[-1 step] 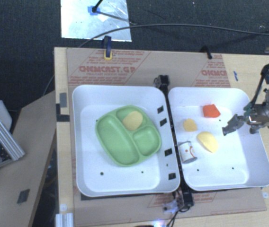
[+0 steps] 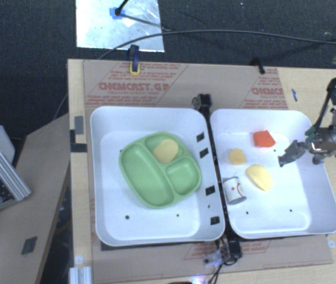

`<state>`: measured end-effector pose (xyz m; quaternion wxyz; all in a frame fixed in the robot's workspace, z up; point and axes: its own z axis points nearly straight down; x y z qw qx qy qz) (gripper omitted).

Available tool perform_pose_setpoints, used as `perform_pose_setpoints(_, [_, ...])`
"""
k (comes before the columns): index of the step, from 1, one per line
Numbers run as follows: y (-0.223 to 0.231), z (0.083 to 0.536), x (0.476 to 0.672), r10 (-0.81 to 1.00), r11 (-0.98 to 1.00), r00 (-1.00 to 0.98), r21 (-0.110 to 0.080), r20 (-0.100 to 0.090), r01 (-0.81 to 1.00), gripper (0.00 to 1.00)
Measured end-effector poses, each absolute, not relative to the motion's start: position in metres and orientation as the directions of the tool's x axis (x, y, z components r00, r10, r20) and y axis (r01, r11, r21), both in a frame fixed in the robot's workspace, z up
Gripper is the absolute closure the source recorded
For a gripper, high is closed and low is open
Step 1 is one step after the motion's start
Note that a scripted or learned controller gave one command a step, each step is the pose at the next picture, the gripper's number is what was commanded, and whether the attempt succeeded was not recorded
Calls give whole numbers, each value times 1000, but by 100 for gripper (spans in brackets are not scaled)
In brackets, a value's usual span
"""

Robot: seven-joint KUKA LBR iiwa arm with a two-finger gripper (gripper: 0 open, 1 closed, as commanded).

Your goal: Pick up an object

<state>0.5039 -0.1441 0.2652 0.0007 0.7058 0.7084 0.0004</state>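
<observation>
Gripper (image 2: 288,154) over right bin (image 2: 310,218), beside orange block (image 2: 264,138) and yellow piece (image 2: 259,177); open or closed: cannot tell.

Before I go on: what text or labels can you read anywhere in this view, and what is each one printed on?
"CHEMCAST GP", red print on the brown board under the bins, left of centre.
The same red print repeats on the board's right part, partly cut off by the right bin and too blurred to read for sure.
The small white cup bears orange marks, too small to read.
</observation>
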Motion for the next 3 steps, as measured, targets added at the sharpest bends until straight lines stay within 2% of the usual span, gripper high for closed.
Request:
perform_pose_setpoints(1, [-146,223,501,1000,1,-1,-2,0,1000,0])
perform_pose_setpoints(2, [-146,161,505,1000,1,-1,-2,1,1000,0])
perform_pose_setpoints(3, [-144,100,499,1000,1,-1,-3,1,1000,0])
